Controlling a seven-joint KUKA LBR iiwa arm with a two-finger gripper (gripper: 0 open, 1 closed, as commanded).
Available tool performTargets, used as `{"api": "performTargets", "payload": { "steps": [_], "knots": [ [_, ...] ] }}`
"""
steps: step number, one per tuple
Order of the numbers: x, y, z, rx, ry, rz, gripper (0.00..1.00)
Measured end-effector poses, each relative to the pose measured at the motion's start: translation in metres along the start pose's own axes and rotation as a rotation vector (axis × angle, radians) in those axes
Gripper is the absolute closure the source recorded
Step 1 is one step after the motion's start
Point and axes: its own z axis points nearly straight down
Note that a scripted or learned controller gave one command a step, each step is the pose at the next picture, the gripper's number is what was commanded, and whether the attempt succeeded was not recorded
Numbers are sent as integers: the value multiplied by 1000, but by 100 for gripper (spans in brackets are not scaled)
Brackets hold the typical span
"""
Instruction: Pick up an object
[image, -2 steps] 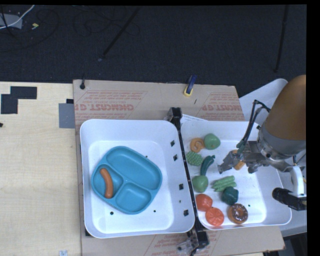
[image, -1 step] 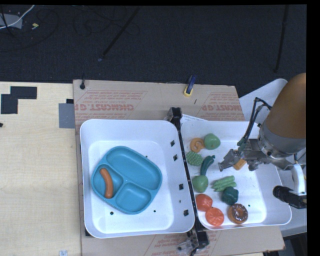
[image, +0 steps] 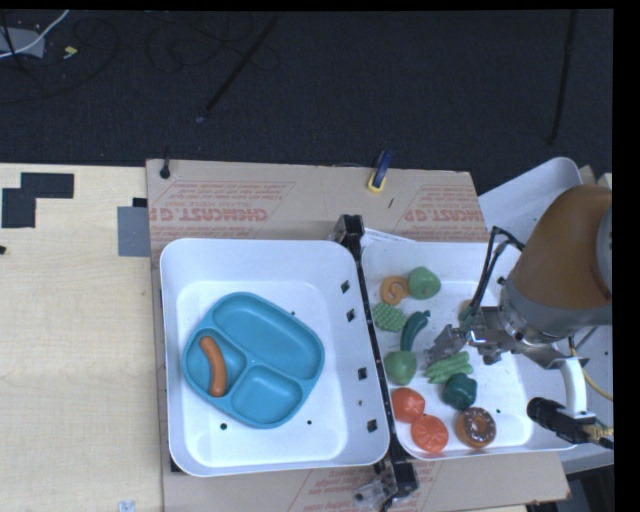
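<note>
Claw (image: 452, 345) directly over green bean pod (image: 447, 368), right bin (image: 520, 425).

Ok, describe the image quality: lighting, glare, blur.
Camera view: even, soft lighting; the left bin shows mild sheen, no hard glare; the blue divided plate and hot dog are sharp enough; the toy food near the gripper looks soft and blocky; the background floor is dark.

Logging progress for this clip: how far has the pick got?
Done: the gripper is down in the right bin, among the toy foods by the green pea pod. In hand: nothing visibly lifted; the grip can't be judged. Left: grasp and raise one item. The sausage lies on the blue tray.
</note>
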Motion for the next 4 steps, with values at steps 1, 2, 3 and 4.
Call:
{"api": "performTargets", "payload": {
  "steps": [1, 2, 3, 4],
  "knots": [
    [-1, 2, 63, -2, -1, 0, 0],
    [0, 2, 91, -2, -1, 0, 0],
    [-1, 2, 79, -3, 0, 7, 100],
    [0, -2, 31, -7, -2, 0, 100]
  ]
}}
